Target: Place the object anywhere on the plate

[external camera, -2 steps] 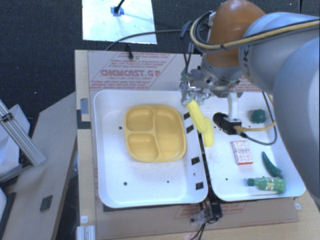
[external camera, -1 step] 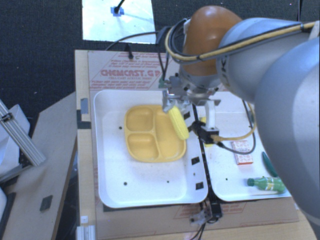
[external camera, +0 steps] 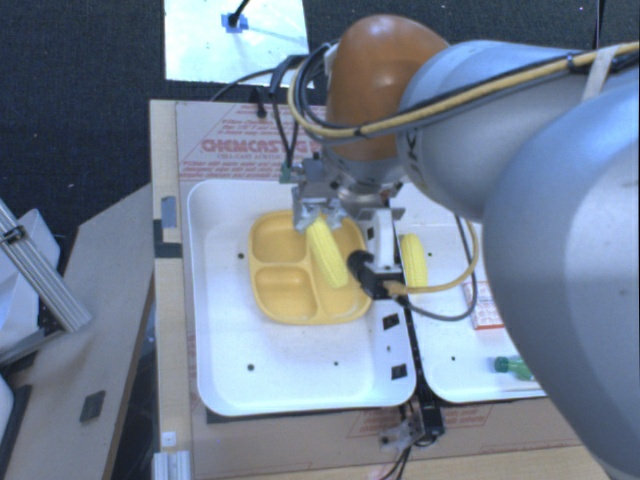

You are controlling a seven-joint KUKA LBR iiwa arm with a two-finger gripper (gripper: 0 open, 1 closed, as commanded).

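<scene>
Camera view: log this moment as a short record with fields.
plate: yellow, divided, in the view's left bin
cob: yellow, over the plate's right side, upper end at the claw
claw: above the plate's far right part
grip: cannot tell whether the cob is held or resting
second cob: in the right bin, near the wall between the bins
green item: right bin, near side

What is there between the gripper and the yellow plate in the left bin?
In the camera view, a yellow corn cob is directly under the gripper, over the right side of the yellow plate.
</scene>
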